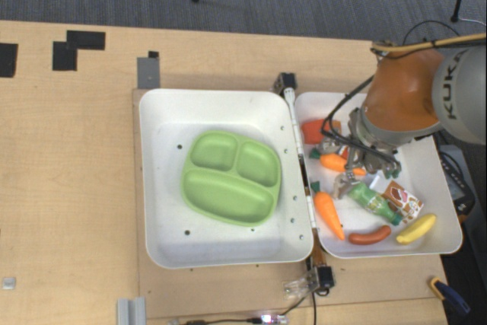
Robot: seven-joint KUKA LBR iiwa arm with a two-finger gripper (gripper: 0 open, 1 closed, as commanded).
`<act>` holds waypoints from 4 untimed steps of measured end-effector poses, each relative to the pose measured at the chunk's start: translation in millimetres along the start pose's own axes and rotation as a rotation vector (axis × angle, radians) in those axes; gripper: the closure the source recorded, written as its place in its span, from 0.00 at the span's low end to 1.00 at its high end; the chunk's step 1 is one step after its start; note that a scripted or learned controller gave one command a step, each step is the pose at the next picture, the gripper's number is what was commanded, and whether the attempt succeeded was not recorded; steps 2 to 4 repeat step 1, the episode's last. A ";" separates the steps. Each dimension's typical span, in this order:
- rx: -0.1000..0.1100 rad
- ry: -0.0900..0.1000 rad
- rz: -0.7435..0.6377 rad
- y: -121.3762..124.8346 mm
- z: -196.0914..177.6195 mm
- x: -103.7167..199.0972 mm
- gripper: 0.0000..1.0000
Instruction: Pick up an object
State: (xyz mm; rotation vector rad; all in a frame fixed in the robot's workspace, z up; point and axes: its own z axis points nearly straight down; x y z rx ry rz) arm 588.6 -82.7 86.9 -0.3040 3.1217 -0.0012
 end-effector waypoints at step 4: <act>0.000 0.000 0.000 0.0 0.0 0.0 0.00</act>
